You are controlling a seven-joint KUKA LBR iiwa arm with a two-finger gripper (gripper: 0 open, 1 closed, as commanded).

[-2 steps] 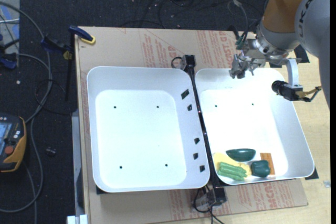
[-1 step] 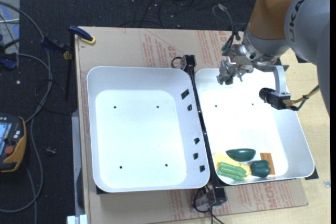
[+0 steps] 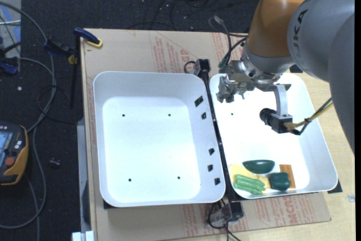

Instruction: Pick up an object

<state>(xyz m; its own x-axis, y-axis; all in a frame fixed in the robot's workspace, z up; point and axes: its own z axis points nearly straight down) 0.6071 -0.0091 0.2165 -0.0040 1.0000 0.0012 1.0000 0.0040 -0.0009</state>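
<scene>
My gripper [image 3: 232,91] hangs over the far left part of the right bin [image 3: 316,138], near the divider between the bins. The objects lie together at the near end of that bin: a dark green rounded piece [image 3: 259,166] on a yellow piece [image 3: 241,169], a light green ridged piece [image 3: 249,183], a dark green block [image 3: 279,180] and a small orange-brown piece [image 3: 287,169]. The gripper is well away from them, toward the bin's far end. Nothing shows in the gripper.
The left bin [image 3: 107,121] stands beside the right one on the brown bench board [image 3: 169,48]. A black part on a white bracket [image 3: 274,118] hangs from the arm over the right bin's middle. Cables and a blue-yellow clamp [image 3: 87,38] lie beyond the bench.
</scene>
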